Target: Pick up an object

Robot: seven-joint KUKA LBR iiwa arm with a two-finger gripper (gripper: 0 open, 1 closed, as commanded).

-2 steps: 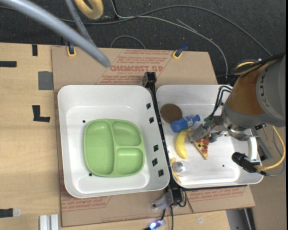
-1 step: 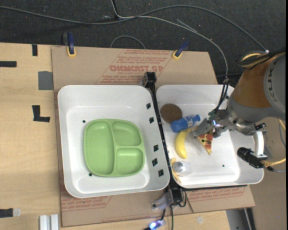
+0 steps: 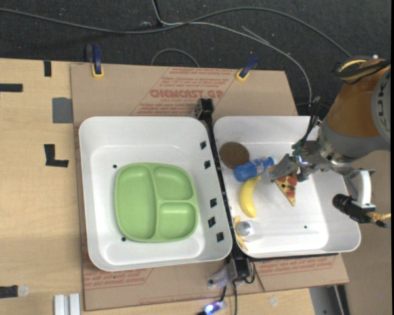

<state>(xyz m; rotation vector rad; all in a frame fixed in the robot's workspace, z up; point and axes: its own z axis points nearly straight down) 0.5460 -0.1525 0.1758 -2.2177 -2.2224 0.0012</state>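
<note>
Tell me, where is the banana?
The banana lies in the right bin, near its left wall, just below the blue bottle and left of the pizza slice.

Two white bins (image 3: 92, 176), smooth plastic by the look, faintly glossy. Green divided plate (image 3: 156, 200), matt plastic. Yellow banana (image 3: 249, 197) and pizza slice (image 3: 287, 188), smooth moulded toy plastic. Round brown disc (image 3: 234, 153), rough and dull. Blue bottle (image 3: 253, 169), slightly shiny. Underneath, printed cardboard sheet (image 3: 184, 90), matt, on pale wood-grain bench (image 3: 26, 195).
</note>
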